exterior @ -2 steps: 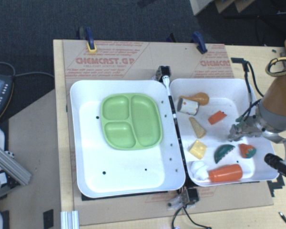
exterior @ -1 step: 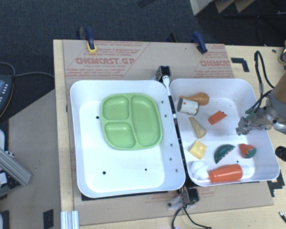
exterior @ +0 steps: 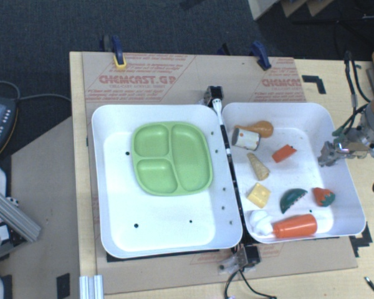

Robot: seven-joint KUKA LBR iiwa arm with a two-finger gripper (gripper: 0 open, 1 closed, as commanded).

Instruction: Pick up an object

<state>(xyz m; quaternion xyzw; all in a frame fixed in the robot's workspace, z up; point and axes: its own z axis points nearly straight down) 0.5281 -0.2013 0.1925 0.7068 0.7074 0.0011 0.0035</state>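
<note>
- The metal two-finger claw [exterior: 329, 154] sits at the right rim of the right-hand shallow white plastic bin [exterior: 340, 185]; it carries nothing, and I cannot tell how it is set.
- That bin holds small toy foods: an orange cylinder [exterior: 295, 226] near the front, a yellow cheese-like block [exterior: 258, 195], a dark green wedge [exterior: 293, 197], a red strawberry-like piece [exterior: 323, 196], a small red block [exterior: 284, 153], a tan cone [exterior: 257, 166] and a tan pear-shaped piece [exterior: 260, 129].
- The left-hand shallow white plastic bin [exterior: 162, 229] holds a light green three-compartment plastic plate [exterior: 172, 158].
- Both bins rest on the pale wooden tabletop [exterior: 174, 73].
</note>
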